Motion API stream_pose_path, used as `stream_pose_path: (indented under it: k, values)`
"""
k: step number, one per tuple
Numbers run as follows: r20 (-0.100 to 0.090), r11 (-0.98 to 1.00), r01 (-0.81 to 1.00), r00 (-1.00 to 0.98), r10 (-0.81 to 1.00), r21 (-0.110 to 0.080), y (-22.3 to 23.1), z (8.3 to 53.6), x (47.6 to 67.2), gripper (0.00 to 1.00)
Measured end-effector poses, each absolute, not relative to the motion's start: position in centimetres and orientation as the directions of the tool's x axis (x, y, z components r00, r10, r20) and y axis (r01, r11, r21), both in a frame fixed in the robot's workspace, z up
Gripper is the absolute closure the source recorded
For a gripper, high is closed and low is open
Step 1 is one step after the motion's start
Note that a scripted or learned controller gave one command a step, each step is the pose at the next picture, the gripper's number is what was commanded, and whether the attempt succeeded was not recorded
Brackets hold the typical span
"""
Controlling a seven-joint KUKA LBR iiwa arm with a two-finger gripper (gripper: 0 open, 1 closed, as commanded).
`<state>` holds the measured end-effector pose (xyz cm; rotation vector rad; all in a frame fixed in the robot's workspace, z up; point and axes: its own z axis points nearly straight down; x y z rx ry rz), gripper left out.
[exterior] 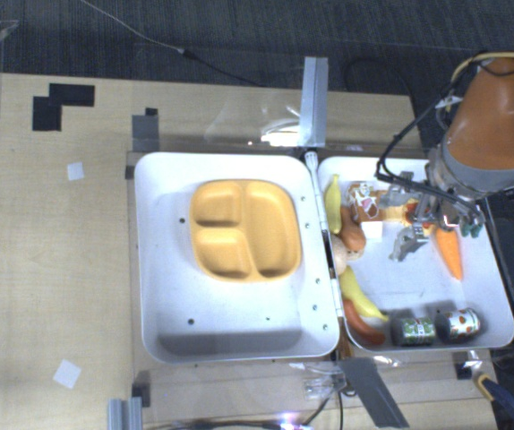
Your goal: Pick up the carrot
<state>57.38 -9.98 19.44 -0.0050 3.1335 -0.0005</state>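
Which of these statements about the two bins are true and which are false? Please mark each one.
1. The yellow tray lies in the left bin. True.
2. The carrot lies in the left bin. False: it lies in the right bin, below the gripper.
3. Two cans lie near the front edge of the right bin. True.
4. The banana sits on the yellow tray. False: it lies at the left wall of the right bin.
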Motion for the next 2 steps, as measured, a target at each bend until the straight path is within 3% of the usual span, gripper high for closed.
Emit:
stream_pose_path:
  k: [1,2]
  values:
    - [-0.008,0.976,-0.219,-0.976,-0.219,-0.002,-15.5,9.2,56.0,0.0]
    - [-0.015,0.991,-0.137,-0.99,-0.137,-0.003,-17.1,9.0,54.0,0.0]
